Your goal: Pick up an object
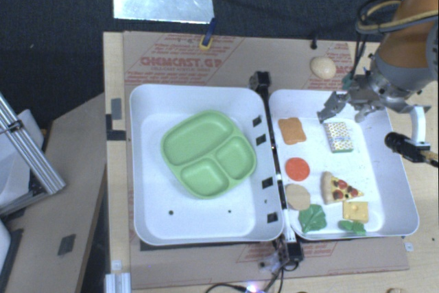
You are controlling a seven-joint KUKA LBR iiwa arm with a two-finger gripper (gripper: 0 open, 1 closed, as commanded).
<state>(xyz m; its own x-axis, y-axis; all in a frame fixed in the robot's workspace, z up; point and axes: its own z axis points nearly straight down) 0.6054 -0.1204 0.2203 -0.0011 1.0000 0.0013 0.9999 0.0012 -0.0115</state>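
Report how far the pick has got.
Done: the gripper has reached the right bin, near its far edge. In hand: nothing shows between its fingers; it hangs just above the patterned block. Left: closing on an item and lifting it. The toast slice, red disc and pizza slice all lie in the bin.

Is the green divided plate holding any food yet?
Empty. All three compartments of the green divided plate show bare green; the toy foods lie in the right bin.

A pale green plate (208,154) sits in a white bin (147,113); the red disc (297,168) and orange toast (292,130) lie nearby.
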